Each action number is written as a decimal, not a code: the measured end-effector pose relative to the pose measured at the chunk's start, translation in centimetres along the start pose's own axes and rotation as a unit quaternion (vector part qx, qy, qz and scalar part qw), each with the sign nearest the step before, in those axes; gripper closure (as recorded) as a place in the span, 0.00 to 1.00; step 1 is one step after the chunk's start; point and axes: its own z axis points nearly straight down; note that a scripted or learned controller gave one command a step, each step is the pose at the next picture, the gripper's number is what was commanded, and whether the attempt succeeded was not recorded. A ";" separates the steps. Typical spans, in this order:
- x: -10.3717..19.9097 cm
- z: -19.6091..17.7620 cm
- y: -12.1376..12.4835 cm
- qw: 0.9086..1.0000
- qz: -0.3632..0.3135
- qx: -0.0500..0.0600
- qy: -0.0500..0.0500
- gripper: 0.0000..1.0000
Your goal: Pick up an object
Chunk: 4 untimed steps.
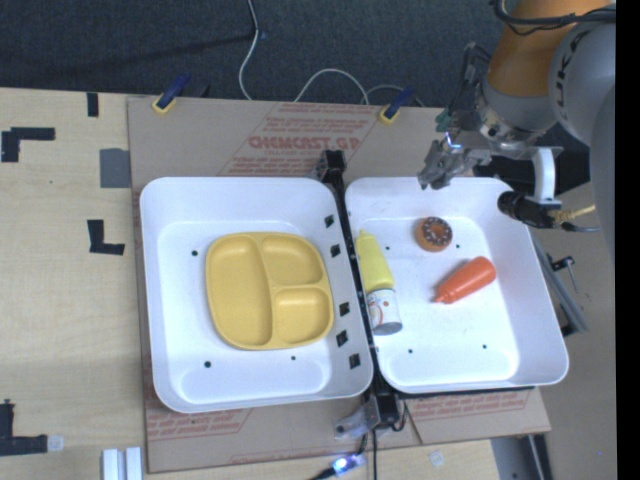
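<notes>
The left bin holds a yellow divided plate, lying flat near its middle, slightly toward the edge shared with the right bin. In the right bin, a yellow bottle with a white labelled end lies on its side along the left edge, touching the wall by the divider. An orange carrot lies tilted near the middle, toward the right edge. A small round brown doughnut-like piece sits closer to the far edge, between the bottle and the carrot but apart from both. The gripper hangs over the far edge of the right bin, nothing between its fingers; how wide they stand I cannot tell.
</notes>
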 end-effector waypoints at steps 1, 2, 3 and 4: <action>0.1 -1.7 0.1 1.000 0.000 0.002 0.000 1.00; 5.8 -1.5 -2.6 1.000 -0.001 0.004 0.001 1.00; 10.2 -0.4 -4.0 1.000 -0.001 0.004 0.000 1.00; 14.2 0.0 -5.7 1.000 -0.001 0.004 0.000 1.00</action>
